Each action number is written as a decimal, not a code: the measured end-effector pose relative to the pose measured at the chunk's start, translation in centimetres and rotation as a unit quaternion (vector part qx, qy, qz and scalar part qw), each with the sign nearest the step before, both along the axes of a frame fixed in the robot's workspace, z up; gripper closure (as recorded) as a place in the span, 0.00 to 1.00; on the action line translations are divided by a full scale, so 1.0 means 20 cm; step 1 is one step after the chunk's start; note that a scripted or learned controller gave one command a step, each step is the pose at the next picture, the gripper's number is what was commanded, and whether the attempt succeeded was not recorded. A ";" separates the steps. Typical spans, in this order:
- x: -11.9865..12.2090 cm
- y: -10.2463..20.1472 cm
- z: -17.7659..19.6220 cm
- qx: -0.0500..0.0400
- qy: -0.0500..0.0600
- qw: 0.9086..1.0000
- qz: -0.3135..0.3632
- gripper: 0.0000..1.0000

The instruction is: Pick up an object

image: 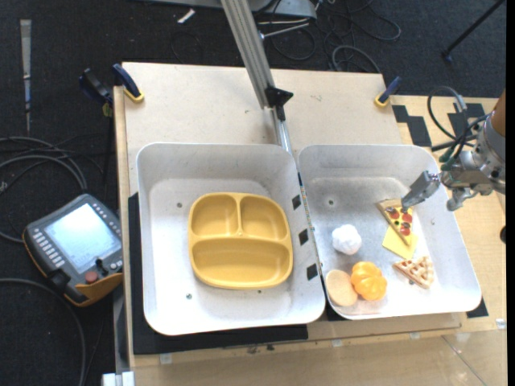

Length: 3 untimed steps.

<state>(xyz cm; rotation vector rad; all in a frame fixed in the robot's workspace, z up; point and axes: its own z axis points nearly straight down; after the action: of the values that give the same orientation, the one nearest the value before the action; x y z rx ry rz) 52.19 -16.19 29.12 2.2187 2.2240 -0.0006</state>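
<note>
**Robot arm poised over toy food bin, pickup yet to be made**

A grey arm reaches in from the right edge of the counter (201,95), its gripper (438,190) hanging over the upper right part of the right bin (354,163). One finger (420,190) slants down toward the tip of a toy pizza slice (400,219); the other sits further right, so the fingers stand apart with nothing between them. The pizza slice lies on a yellow cheese wedge (397,241), with a waffle piece (414,270) just below. Nearer the bin's middle rests a white ball (347,238), and toward the front wall an orange pepper (368,280) touches a pale round biscuit (341,288). The left bin (161,175) holds a yellow divided tray (240,240).

The nearest candidate appears to be the pizza slice, and it looks like an awkward one: flat and thin, resting on another flat piece. Fingers closing on it may skid over the top, or push the slice and wedge apart rather than catch either. Coming down on the tip alone risks a weak pinch that lets go as the arm lifts. The bin's sloped right wall is close too, and could foul the outer finger.
</note>
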 end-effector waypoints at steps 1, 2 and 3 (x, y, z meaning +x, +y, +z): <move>0.00 0.00 0.00 0.000 0.000 1.000 -0.001 0.00; 0.04 0.00 -0.31 0.001 0.003 1.000 -0.001 0.00; 0.03 -0.03 -0.54 0.000 0.002 1.000 -0.002 0.00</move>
<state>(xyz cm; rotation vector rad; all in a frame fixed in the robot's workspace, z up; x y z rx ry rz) 52.69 -16.73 18.41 2.2255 2.2230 -0.0050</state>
